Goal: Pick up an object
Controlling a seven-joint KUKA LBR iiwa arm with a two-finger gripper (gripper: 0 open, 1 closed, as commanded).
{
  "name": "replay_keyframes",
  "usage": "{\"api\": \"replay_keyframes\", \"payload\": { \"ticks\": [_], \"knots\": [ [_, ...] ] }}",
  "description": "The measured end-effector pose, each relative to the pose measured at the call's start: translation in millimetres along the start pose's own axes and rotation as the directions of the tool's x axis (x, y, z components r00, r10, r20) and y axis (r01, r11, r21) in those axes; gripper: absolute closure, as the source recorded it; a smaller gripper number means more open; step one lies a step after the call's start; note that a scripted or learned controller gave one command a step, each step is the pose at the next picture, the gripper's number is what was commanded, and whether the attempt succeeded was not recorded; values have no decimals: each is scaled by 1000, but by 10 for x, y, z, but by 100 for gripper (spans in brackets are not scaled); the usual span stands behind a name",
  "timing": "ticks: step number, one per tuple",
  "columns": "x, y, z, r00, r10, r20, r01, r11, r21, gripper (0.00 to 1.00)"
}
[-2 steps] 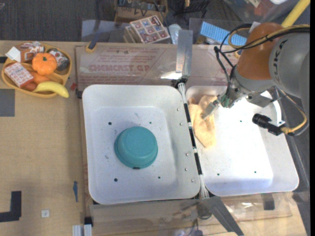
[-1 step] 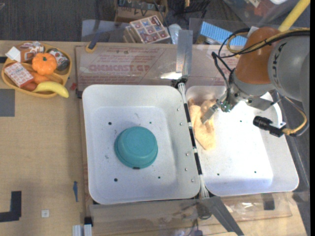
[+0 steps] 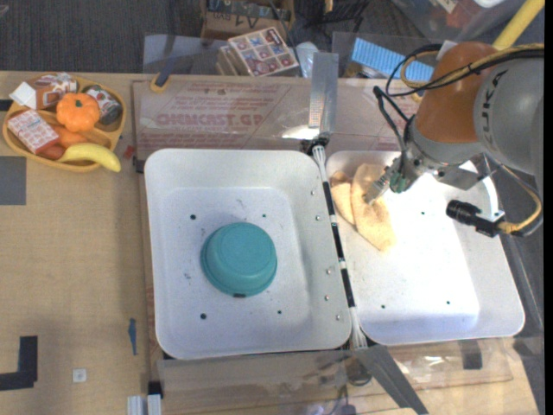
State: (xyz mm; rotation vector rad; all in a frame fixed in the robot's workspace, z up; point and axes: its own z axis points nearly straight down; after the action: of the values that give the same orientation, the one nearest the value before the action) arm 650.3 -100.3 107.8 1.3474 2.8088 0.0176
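Note:
A teal bowl [image 3: 239, 258] lies upside down in the middle of the left bin [image 3: 173, 188]. A pale yellow cloth [image 3: 367, 212] is crumpled in the far left corner of the right bin [image 3: 458, 309]. My gripper [image 3: 380, 190] hangs from the orange-banded arm and its tip sits down on the cloth's upper part. The wrist and the cloth's folds hide the tip, and I cannot tell how it stands.
A metal divider strip [image 3: 335, 232] runs between the two bins. A black cable and connector [image 3: 471, 214] hang off the arm over the right bin. A tray of toy fruit [image 3: 65, 124] sits at the far left of the bench.

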Motion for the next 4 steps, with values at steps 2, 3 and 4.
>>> {"api": "replay_keyframes", "payload": {
  "ticks": [2, 3, 4],
  "knots": [
    [352, -499, -161, 993, 114, -17, -113, 993, 24, 0],
    [4, -108, 111, 954, 300, 0, -300, 954, 7, 0],
    [-12, -95, 2, 955, 298, 4, -298, 955, 3, 100]
  ]
}}
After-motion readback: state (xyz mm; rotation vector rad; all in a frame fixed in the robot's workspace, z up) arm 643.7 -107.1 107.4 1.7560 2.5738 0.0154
